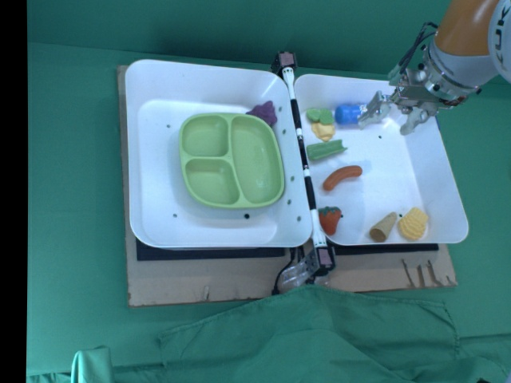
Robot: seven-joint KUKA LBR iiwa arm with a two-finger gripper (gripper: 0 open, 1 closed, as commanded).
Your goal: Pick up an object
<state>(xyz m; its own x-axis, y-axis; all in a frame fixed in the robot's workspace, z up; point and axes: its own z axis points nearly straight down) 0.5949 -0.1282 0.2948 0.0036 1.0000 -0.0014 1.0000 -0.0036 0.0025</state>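
Observation:
My gripper (394, 116) hangs open over the far part of the right bin (447, 174), its two fingers spread with nothing between them. A blue toy (349, 114) lies just left of the left fingertip (374, 112). Further left are a yellow-and-green corn piece (322, 123) and a green pea pod (326, 150). A red sausage (342, 177) lies mid-bin. A strawberry (330, 219), an ice-cream cone (384, 227) and a yellow ridged piece (413, 223) sit along the near edge.
The left bin (152, 166) holds a green divided plate (231, 160) with purple grapes (263, 112) at its far edge. A ridge with black clips (302, 154) separates the bins. Green cloth (319, 333) bunches in front of the bench.

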